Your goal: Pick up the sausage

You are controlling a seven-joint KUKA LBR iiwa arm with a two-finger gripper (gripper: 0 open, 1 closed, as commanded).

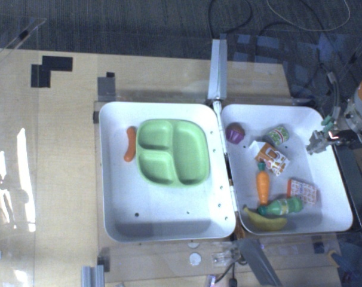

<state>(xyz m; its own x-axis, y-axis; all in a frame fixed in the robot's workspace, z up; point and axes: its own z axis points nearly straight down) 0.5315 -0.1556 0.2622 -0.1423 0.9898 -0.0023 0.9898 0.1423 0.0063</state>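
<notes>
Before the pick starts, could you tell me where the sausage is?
The sausage lies in the left bin, just left of the green tray.

In the left bin, sausage just left of divided plate; in the right bin, carrot centre, banana and bottle in front, can behind, gripper at right rim.
</notes>
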